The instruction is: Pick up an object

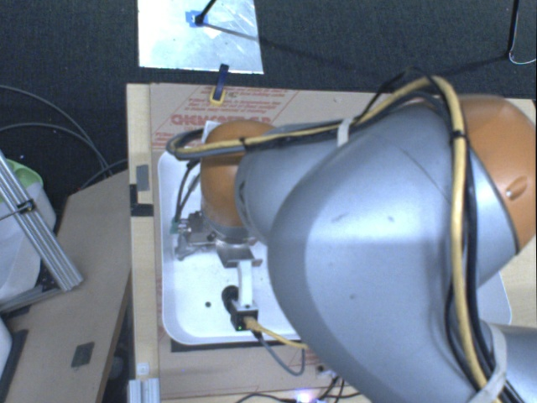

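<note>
The object to pick could not be made out: the visible part of the shallow white plastic bin [172,309] showed only a small dark spot [208,303] on its floor (too small to tell what it was), and the rest of the bin lay hidden under the arm. The gripper [197,240] hung low over the left part of this bin, seen from above as a grey metal block w/ thin cables. Whether it was apart, together or clamped on sth, I could not tell.

Above it sat the orange band [225,179] of the wrist, and behind that the big grey metal arm [369,250] covered approx. the whole right half of the view. A yellow cable [457,191] ran along the arm. A second yellow one came out near the bin's front edge.

The bin rested on a flat brown cardboard sheet [260,103] w/ red print. A small blue-and-yellow clip [220,83] lay at the far edge of the cardboard. Beyond it, a shiny silver square sheet [200,23] lay on the dark floor. At the left stood a slanted aluminium profile bar [38,225].
</note>
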